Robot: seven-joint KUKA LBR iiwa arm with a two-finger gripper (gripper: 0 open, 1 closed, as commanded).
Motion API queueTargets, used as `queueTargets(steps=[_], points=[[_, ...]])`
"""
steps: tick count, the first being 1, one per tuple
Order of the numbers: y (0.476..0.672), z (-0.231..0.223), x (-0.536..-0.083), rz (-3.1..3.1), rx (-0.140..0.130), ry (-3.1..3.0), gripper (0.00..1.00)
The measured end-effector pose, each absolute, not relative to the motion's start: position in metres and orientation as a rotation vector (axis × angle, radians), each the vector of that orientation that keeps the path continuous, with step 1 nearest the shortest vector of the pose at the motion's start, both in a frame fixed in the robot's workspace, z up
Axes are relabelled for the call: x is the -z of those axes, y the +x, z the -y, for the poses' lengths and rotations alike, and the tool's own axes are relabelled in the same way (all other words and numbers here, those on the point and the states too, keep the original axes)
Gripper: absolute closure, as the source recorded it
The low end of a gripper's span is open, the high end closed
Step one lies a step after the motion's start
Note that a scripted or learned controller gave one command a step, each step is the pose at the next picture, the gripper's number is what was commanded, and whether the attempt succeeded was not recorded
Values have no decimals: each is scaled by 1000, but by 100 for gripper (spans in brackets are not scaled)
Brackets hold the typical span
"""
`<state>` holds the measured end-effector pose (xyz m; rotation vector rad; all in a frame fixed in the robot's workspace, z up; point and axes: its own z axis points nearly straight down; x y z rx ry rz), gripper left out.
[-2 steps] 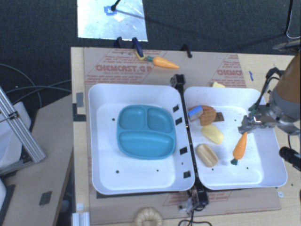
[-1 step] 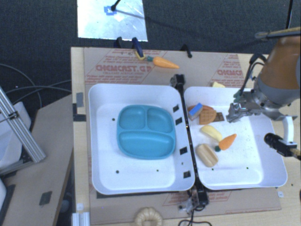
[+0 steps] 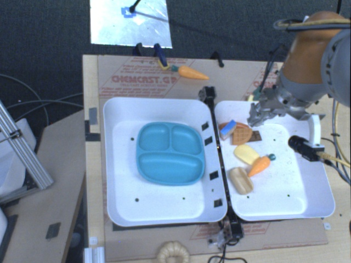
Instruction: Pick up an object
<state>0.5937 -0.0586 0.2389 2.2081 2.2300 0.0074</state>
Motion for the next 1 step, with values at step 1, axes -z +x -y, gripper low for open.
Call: queueTargets(steps=[1], points=[[622,26,-231,-2228,-6,2211,100]])
